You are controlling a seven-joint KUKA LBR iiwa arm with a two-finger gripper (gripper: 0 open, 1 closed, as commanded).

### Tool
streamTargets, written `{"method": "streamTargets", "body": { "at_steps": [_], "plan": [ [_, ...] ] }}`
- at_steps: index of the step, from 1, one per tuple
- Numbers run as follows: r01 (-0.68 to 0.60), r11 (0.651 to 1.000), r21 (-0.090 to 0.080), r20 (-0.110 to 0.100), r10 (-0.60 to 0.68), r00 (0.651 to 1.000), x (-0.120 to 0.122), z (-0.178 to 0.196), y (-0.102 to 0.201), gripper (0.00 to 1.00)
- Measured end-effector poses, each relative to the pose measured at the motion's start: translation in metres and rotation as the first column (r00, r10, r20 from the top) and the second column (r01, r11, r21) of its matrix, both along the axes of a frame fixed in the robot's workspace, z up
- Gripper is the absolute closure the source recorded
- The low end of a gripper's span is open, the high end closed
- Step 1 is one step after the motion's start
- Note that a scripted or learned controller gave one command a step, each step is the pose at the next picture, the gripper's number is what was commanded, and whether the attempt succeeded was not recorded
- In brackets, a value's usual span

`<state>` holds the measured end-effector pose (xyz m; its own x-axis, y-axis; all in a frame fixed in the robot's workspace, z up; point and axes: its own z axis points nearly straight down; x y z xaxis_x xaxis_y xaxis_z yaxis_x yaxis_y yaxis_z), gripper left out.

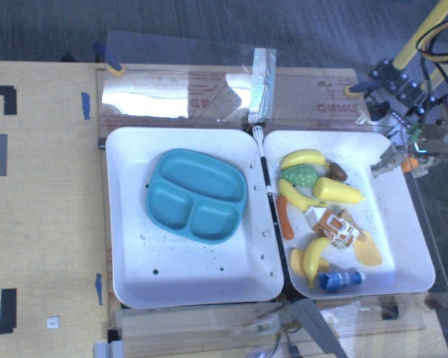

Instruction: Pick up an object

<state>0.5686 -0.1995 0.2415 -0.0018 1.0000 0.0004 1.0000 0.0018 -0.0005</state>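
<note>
Currently we are logging the right bin (pixel 411 271) as holding the pickable stock: bananas (pixel 302 158), a yellow pepper (pixel 338 192), a blue bottle (pixel 341 279), heaped together. The tool (pixel 394 155) is hovering at its far right rim; jaw state: we cannot tell. The left bin (pixel 127 274) is carrying a blue divided plate (pixel 196 195).

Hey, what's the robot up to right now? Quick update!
Gripper poised at right bin's upper right edge, holding nothing. Toy food pile untouched in right bin. Blue tray alone in left bin. Nothing blocking the pile.
</note>
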Motion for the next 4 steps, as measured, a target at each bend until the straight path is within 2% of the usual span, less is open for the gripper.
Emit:
{"method": "streamTargets", "body": {
  "at_steps": [1, 2, 3, 4],
  "plan": [
    [0.0, 1.0, -0.003, 0.009, 0.0, 1.0, -0.023, -0.127, 0.034, 0.0],
    [0.038, 0.999, -0.003, 0.015, -0.038, 0.999, 0.023, -0.149, 0.05, 0.0],
    [0.001, 1.0, 0.0, 0.005, -0.001, 1.0, -0.02, -0.154, 0.093, 0.0],
    [-0.085, 0.996, -0.003, 0.006, 0.085, 0.996, -0.08, -0.154, 0.065, 0.0]
  ]
}}
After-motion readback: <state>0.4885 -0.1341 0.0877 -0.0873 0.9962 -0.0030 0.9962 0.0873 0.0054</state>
